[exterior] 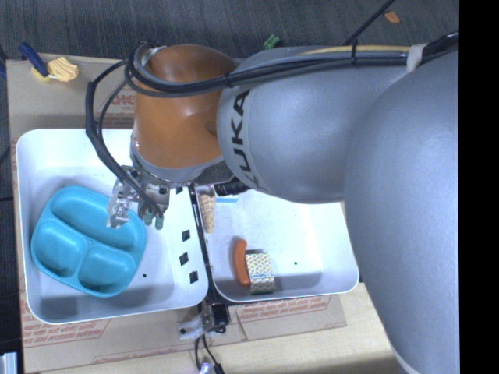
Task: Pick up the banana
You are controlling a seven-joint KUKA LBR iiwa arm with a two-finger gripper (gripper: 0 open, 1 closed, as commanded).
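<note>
Grey arm (327, 123) fills the right; jaws (136, 213) (spread unclear) hover over blue tray (82, 244).

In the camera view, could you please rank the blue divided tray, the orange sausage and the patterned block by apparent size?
1. Blue divided tray, clearly largest.
2. Patterned block and orange sausage look too alike to rank.
</note>
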